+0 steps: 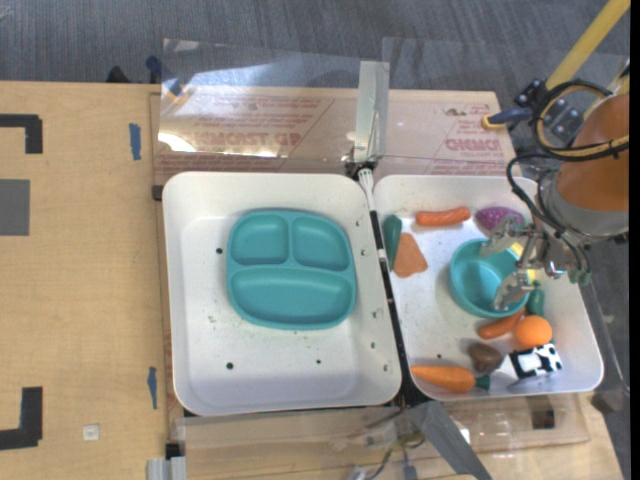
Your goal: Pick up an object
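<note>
Smooth white right bin [585, 313]: jaws [522, 268] over round teal bowl [478, 276].

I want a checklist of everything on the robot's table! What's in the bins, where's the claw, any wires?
Surface: two white bins side by side, left bin and right bin, on a wooden bench.
Job's things: in the right bin, a teal bowl, carrots, an orange wedge, purple grapes, an orange ball, a brown lump, a black-and-white toy.
Clutter: a teal divided plate in the left bin.
Grippers: the gripper hangs over the bowl's right rim; nothing seen between its fingers.
Cables: black cables loop beside the arm.
Surroundings: clear panels behind the bins; grey floor.
</note>
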You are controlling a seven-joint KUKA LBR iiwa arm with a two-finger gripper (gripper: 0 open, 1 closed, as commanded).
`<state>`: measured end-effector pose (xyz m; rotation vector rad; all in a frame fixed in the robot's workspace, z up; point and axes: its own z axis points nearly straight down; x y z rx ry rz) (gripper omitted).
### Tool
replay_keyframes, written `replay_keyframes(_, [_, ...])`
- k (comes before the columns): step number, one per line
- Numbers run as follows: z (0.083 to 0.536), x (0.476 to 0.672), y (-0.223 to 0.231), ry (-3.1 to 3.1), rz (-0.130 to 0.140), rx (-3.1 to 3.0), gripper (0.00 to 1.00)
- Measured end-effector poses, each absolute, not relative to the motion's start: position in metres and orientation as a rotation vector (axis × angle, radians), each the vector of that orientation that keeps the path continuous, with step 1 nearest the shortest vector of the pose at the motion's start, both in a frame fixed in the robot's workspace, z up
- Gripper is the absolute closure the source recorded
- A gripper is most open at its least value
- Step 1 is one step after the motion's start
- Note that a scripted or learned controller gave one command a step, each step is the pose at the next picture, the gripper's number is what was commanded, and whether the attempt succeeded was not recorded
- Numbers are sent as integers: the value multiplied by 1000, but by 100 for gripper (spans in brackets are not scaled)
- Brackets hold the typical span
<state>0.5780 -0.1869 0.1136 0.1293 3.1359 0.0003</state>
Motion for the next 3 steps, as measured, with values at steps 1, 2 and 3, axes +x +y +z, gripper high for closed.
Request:
replay_keyframes(1, [96, 557, -183, 3125, -3, 176, 0])
replay_keyframes(2, [93, 549, -154, 3122, -7, 136, 0])
replay_keyframes(3, [94, 521, -123, 3114, -4, 210, 0])
